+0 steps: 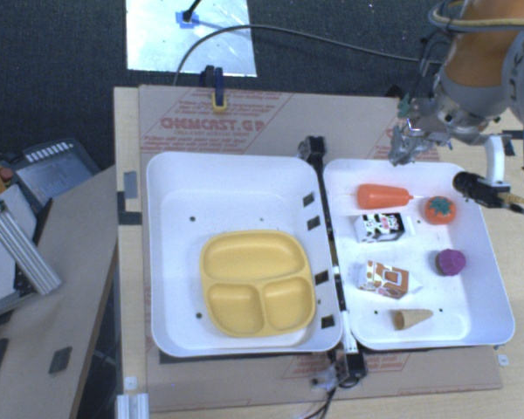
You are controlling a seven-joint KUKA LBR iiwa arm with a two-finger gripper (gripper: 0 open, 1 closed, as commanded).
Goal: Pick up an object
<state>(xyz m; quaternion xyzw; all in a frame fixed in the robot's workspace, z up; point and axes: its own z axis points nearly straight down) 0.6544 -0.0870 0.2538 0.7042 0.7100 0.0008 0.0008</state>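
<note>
Orange plastic, the carrot [383, 196] lies at twelve o'clock in the right bin [489, 312], just below the gripper [408, 151]. It looks light, stiff and smooth; a grasp across its middle seems safest. Whether anything is held cannot be told.

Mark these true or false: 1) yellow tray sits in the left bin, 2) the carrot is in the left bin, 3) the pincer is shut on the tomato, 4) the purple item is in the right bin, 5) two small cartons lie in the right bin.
1) True: the tray sits in the left bin.
2) False: the carrot lies in the right bin.
3) False: the pincer is above that bin's far rim, apart from the tomato.
4) True: the purple item is there.
5) True: one carton, another carton.
</note>
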